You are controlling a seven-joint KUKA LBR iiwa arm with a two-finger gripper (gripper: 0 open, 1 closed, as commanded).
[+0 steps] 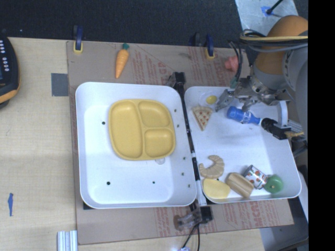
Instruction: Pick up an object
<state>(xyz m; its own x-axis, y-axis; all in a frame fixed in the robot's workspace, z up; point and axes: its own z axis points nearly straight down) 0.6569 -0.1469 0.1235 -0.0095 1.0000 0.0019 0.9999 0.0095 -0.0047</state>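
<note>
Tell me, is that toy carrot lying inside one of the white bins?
No, the toy carrot lies on the brown board behind the left bin, outside its rim.

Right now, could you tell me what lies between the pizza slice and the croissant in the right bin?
Nothing: the camera view shows only bare white bin floor between the pizza slice and the croissant below it.

arm [293,56]: grey housing | band: orange, rounded, above wrist | cables: black, looping beside wrist | gripper [242,99]: grey metal linkages, dark fittings
</note>
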